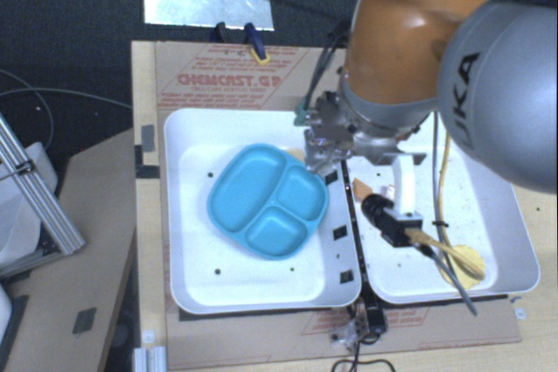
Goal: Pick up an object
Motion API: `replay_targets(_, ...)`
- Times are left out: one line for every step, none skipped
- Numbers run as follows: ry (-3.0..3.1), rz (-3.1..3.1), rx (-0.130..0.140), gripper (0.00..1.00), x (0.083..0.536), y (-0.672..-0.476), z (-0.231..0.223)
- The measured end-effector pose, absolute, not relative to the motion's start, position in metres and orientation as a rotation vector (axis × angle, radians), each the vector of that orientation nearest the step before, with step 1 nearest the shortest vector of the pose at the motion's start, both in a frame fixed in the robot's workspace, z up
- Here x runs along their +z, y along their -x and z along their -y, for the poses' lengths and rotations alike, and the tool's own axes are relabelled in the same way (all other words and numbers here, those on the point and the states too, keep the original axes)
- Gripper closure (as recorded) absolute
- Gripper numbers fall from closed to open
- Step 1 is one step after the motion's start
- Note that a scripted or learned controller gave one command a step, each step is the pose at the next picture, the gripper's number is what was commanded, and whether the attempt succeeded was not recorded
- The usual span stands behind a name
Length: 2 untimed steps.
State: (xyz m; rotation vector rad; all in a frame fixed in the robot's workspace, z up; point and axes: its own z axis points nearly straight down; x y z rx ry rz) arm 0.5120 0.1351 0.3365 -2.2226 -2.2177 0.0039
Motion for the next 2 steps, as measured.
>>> replay_targets(2.224,2.220,-0.002,1.00,0.348,-0.486,-0.100)
replay_targets(2.216,2.226,0.000,1.00,0.304,-0.487,-0.117)
